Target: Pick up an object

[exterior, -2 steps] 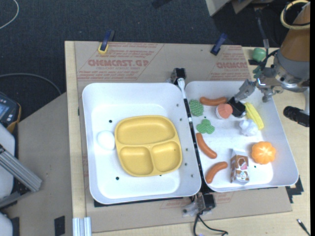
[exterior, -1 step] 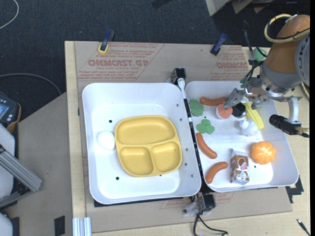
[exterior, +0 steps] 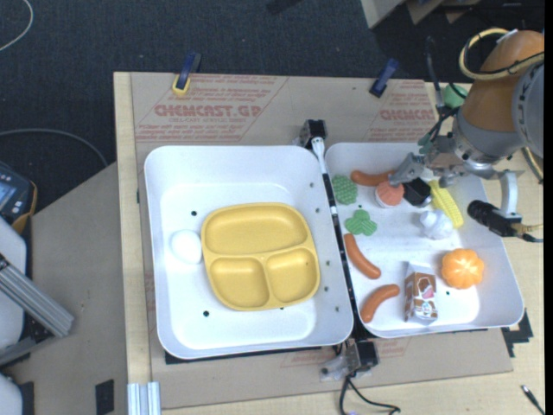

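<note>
Gripper point(exterior: 413, 182) low in the right bin point(exterior: 510, 305), near its far edge; can't tell its state. Red round piece point(exterior: 390, 195) just left of it, yellow corn point(exterior: 446, 206) just right, orange point(exterior: 462, 268) nearer the camera. Left bin point(exterior: 164, 180) holds a yellow divided tray point(exterior: 259, 255). Cardboard bench top point(exterior: 259, 102), dark carpet point(exterior: 130, 15) around.

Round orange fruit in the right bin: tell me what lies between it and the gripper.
Between the gripper and the round orange fruit lie a yellow corn cob and a small white crumpled object, both in the right white bin.
</note>
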Controlling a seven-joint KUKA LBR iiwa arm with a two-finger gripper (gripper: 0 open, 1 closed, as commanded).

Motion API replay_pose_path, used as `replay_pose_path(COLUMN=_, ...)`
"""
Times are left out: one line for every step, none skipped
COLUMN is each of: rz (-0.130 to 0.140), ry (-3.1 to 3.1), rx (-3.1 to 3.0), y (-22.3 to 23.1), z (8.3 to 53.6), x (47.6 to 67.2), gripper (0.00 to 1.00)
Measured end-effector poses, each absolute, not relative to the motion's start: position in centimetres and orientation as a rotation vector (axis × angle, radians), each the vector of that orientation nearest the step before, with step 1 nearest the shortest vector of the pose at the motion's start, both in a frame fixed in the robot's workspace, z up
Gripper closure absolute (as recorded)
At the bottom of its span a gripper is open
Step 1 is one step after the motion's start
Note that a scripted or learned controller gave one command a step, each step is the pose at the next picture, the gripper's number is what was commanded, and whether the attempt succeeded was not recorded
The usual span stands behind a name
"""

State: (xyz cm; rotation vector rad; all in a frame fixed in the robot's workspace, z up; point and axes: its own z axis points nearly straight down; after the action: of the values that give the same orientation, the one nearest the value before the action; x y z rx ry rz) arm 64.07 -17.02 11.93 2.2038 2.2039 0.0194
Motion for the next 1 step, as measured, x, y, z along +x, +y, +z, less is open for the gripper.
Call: replay_pose_path(rz=0.013, ry=2.207, rx=2.207, y=-17.01, z=12.46, x=63.90, gripper=1.00)
